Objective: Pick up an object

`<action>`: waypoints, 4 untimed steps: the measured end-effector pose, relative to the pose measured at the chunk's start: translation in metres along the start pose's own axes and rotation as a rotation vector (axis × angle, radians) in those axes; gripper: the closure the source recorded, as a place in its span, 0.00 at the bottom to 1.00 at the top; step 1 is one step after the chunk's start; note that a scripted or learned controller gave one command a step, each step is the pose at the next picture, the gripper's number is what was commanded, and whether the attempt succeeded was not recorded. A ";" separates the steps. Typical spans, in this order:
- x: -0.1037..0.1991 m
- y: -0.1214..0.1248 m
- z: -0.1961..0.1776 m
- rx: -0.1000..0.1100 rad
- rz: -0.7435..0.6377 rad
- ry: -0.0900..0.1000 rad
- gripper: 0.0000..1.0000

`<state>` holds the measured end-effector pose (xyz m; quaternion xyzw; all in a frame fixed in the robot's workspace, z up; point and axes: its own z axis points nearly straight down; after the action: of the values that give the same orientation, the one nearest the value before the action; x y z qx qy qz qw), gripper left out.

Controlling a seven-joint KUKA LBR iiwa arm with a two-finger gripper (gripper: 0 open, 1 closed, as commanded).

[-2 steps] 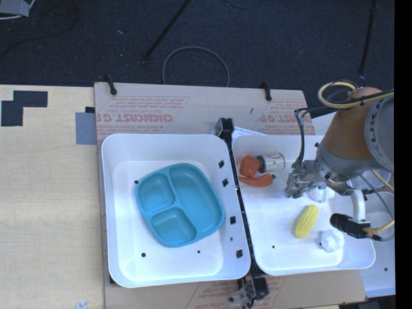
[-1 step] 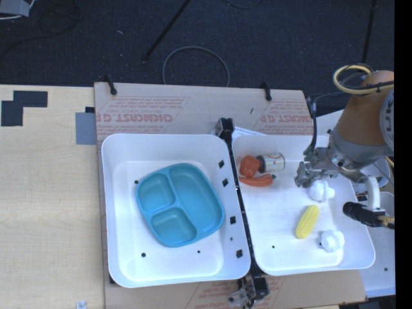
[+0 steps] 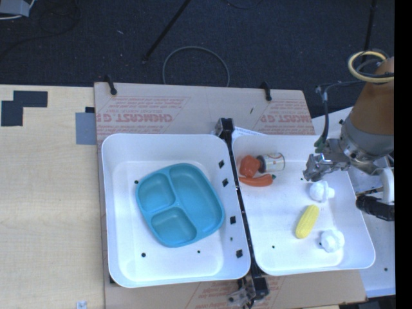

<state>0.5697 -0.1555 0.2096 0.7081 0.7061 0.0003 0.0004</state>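
A small white lump (image 3: 320, 190) is seen in the right bin (image 3: 283, 262), near its far right side. The gripper (image 3: 315, 167) is placed just above this lump, very close to it. Whether the lump is touched by the gripper cannot be told. Whether the jaws are spread or closed cannot be told either, because they are too small and dark to be made out.

A yellow corn cob (image 3: 307, 221) is laid just below the white lump, tilted, with one end up and to the right. A second white lump (image 3: 331, 240) is found near the bin's lower right corner, beside the corn. Further to the left, near the top of the same bin, an orange and red toy (image 3: 251, 167) is seen, with a clear cup (image 3: 274, 162) lying on its side and touching it. A long red-orange piece (image 3: 256, 181) is laid just under them.

The grey arm (image 3: 370, 140) is seen coming in from the right, with its orange band (image 3: 376, 105) above the wrist.

In the left bin (image 3: 122, 172), a blue plate (image 3: 178, 203) with three parts is set flat in the middle. Both bins are rested side by side on a sheet of cardboard (image 3: 161, 111), which lies on a pale wooden bench (image 3: 45, 205).
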 end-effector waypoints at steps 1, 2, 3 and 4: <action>-0.001 0.001 -0.034 0.000 -0.003 0.000 1.00; 0.047 -0.002 -0.039 0.004 -0.007 0.003 1.00; 0.095 -0.007 -0.044 0.004 -0.005 0.002 1.00; 0.140 -0.014 -0.045 0.006 -0.006 0.002 1.00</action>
<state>0.5563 -0.0151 0.2542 0.7059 0.7083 -0.0009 -0.0023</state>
